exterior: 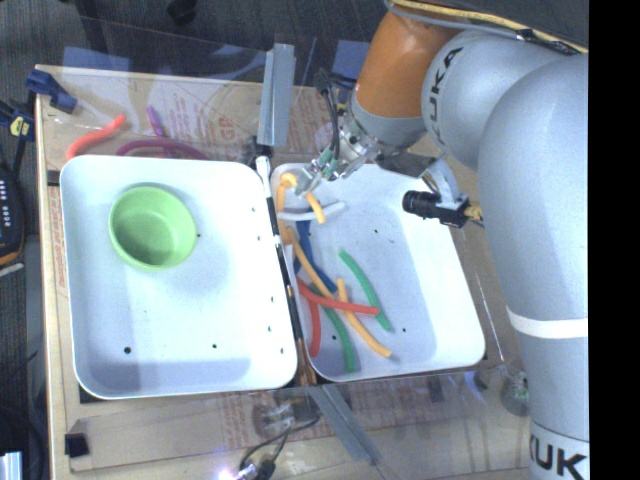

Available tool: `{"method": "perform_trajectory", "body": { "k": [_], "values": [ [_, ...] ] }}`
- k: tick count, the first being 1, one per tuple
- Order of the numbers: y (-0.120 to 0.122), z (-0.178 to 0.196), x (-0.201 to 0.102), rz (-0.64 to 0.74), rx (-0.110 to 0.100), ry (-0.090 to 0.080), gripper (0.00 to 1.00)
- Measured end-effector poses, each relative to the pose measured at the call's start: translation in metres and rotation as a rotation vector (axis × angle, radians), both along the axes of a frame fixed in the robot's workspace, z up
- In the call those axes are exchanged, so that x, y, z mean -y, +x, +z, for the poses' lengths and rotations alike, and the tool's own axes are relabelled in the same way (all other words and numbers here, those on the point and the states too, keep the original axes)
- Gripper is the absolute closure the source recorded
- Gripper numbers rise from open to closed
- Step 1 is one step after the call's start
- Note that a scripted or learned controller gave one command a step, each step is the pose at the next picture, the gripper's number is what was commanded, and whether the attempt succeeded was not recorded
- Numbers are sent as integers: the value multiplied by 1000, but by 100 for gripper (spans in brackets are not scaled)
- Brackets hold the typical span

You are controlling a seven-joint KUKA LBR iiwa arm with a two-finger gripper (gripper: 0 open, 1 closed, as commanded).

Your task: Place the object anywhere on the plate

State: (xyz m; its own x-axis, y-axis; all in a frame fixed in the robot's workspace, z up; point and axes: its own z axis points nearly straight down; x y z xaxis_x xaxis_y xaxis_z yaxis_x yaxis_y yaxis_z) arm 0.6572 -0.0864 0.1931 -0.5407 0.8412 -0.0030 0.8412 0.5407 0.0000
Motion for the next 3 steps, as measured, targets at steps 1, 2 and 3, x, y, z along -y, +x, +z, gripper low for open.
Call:
{"method": "perform_trajectory", "body": {
  "k": [1, 2, 3],
  "values": [
    [-3, 9, -75, -112, -4, 2, 100],
    [-7, 39, -135, -3, -2, 2, 100],
    [-5, 63, -202, -136, -3, 2, 100]
  ]
}}
